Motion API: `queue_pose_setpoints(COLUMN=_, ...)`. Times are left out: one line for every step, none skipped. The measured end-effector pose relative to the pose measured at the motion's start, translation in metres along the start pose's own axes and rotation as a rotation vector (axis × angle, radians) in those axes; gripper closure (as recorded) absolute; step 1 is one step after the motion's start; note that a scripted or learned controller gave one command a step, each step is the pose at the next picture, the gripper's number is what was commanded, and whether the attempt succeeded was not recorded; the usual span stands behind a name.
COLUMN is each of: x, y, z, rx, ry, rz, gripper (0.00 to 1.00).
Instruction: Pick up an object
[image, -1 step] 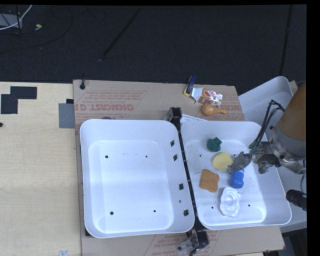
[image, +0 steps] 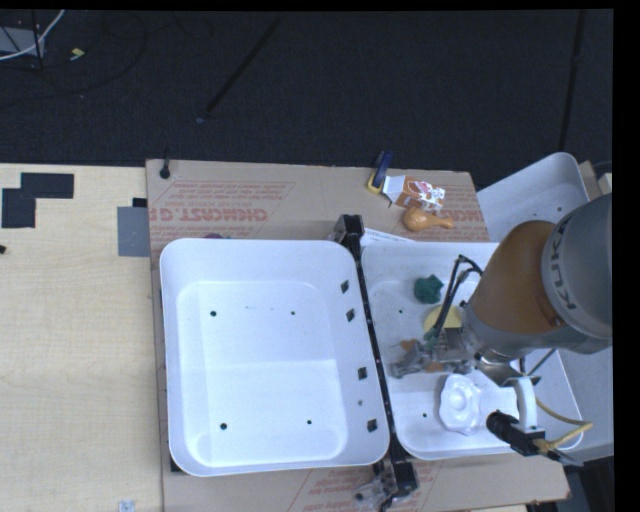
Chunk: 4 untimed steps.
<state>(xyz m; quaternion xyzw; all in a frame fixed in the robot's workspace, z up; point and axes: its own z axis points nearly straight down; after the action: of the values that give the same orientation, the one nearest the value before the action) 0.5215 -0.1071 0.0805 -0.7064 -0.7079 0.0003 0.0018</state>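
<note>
From my feed, the left bin (image: 260, 350) sits on brown cardboard (image: 250, 205). Behind the right bin (image: 400, 425), an orange toy (image: 425, 219) and a small packet (image: 420, 190) lie on the cardboard, outside both bins. Inside the right bin: a green object (image: 429, 289) near the back, a yellow object (image: 445, 318) half under the arm (image: 540, 285), a crumpled white object (image: 461, 403) toward the front. The gripper (image: 415, 358) hangs low just beside the yellow object; I cannot tell its opening, nor whether it touches anything.
</note>
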Motion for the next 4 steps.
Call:
queue_pose_setpoints(x=-0.059, y=-0.046, z=-0.007, rx=0.002, ry=-0.001, rz=0.005, gripper=0.0)
queue_pose_setpoints(x=-0.059, y=-0.044, z=-0.017, rx=-0.001, ry=-0.001, rz=0.011, gripper=1.0)
queue_pose_setpoints(x=-0.059, y=-0.045, z=-0.026, rx=0.001, ry=0.0, rz=0.017, gripper=1.0)
queue_pose_setpoints(x=-0.017, y=0.078, z=-0.113, rx=-0.017, ry=-0.003, rz=-0.007, gripper=1.0)
